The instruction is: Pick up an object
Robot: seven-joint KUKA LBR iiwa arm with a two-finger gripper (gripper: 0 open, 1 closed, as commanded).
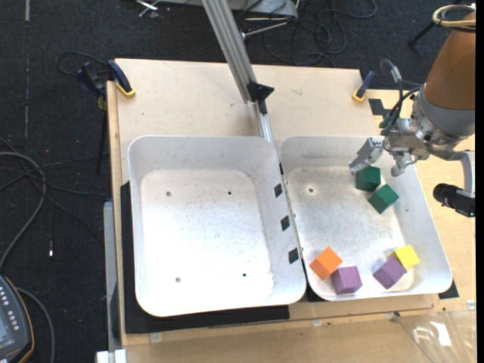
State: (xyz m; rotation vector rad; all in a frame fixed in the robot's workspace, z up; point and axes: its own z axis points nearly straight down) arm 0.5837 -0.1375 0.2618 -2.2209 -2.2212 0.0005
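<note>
White left bin (pixel 151 203) sits bare beside us; in the right bin (pixel 302 165) our gripper (pixel 384 157), fingers spread, seemingly hovers over a green block (pixel 368 178). Its neighbouring second green block (pixel 383 198) could jam one finger and spoil the grasp.

Left bin (pixel 151 203) is wide open, tons of room. Right bin (pixel 318 203) is open through the middle; two green blocks (pixel 376 189) crowd its 2 o'clock corner, and orange (pixel 326 262), purple (pixel 346 279), purple (pixel 389 272) and yellow (pixel 407 256) cubes line the 5–6 o'clock edge.
</note>
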